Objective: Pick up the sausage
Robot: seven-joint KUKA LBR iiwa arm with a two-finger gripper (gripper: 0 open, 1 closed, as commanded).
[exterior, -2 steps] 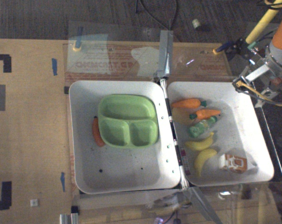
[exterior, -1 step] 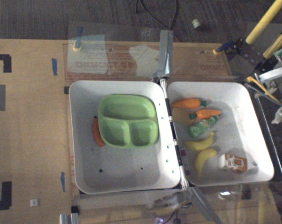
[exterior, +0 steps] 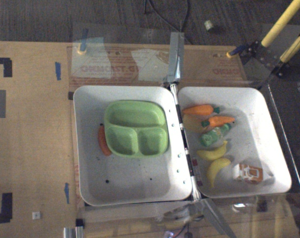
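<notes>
The sausage (exterior: 103, 140), a reddish-orange curved piece, lies in the left bin (exterior: 90, 182) right against the left edge of a green three-compartment plate (exterior: 136, 128). It rests on the bin floor, partly tucked beside the plate's rim.
The right bin (exterior: 269, 133) holds two carrots (exterior: 198, 110) (exterior: 220, 121), a green item (exterior: 212, 136), two bananas (exterior: 212, 153) (exterior: 217, 169) and a small white and orange carton (exterior: 249, 173). A metal divider (exterior: 175, 63) runs between the bins. Yellow-handled tools (exterior: 283, 19) lie at the top right.
</notes>
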